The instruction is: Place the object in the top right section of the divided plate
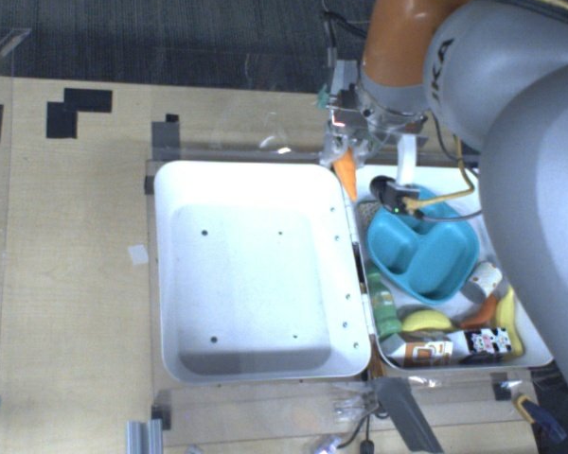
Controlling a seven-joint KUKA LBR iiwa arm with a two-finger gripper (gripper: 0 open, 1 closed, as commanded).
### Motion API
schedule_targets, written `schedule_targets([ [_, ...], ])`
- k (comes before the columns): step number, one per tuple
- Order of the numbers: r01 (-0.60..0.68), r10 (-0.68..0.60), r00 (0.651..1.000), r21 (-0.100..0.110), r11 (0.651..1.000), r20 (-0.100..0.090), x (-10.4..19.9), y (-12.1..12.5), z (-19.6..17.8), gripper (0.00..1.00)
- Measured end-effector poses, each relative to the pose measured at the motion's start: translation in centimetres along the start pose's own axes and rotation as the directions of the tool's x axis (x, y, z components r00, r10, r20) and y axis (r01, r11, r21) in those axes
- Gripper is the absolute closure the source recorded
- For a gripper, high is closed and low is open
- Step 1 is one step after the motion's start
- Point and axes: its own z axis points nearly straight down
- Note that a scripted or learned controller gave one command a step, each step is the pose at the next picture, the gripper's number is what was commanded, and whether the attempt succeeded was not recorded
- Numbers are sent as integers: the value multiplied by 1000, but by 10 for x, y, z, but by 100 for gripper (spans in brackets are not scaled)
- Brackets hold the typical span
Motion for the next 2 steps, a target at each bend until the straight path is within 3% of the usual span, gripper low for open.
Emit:
schedule_targets([
  [1, 17, -17, 1000, 4, 1000, 0, 44, -5, 49, 100],
  [2, -182, 182, 983, 2, 983, -1, 93, -49, -25, 100],
])
